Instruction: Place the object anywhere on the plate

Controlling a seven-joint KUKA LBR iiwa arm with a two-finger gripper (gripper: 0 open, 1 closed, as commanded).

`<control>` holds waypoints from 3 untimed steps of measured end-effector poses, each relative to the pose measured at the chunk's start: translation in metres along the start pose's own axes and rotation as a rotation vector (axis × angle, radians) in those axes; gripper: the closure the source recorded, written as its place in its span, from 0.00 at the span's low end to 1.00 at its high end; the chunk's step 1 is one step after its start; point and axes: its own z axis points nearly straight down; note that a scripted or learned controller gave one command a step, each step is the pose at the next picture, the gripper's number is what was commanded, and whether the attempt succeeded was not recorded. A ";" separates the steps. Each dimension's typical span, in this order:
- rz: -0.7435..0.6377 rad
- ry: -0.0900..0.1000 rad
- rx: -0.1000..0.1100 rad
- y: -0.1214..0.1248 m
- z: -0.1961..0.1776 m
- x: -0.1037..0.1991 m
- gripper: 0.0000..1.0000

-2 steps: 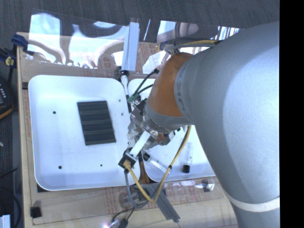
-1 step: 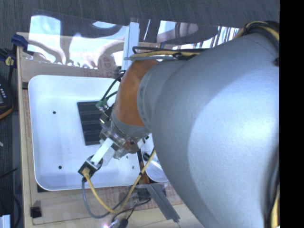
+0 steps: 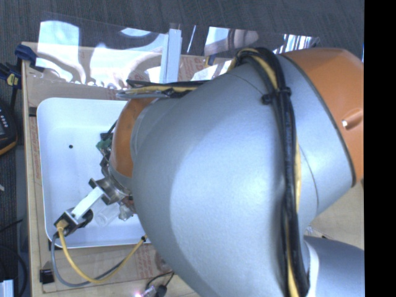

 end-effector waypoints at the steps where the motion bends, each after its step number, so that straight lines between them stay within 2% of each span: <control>1: -0.201 0.006 -0.005 0.071 -0.050 -0.040 1.00; 2: -0.644 0.003 -0.006 0.051 -0.025 0.038 1.00; 3: -1.308 0.001 -0.007 0.093 -0.051 -0.009 1.00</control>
